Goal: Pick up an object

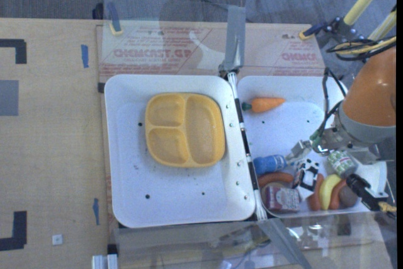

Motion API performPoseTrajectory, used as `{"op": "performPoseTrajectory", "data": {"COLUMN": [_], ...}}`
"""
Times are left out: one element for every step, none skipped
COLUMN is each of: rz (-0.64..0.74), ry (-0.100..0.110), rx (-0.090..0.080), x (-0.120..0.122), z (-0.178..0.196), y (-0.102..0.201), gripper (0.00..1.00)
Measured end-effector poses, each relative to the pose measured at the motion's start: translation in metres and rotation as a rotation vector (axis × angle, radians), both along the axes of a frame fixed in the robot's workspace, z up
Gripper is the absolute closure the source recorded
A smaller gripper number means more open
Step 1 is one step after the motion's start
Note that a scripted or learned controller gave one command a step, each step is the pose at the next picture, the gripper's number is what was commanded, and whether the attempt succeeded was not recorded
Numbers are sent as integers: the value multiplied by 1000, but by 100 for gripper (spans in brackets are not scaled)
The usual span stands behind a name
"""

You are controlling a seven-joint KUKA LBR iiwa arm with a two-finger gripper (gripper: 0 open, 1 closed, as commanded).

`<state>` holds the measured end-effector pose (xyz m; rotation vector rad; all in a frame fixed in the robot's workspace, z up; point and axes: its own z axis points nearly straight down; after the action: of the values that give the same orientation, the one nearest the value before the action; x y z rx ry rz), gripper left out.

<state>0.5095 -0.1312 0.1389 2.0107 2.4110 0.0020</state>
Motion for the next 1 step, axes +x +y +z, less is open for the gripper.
{"op": "performPoseTrajectory", "data": {"rz": [112], "ry": [-4], "rx": [15], "x": [1], "z": [-42], "y": [-47], "gripper": [0]}}
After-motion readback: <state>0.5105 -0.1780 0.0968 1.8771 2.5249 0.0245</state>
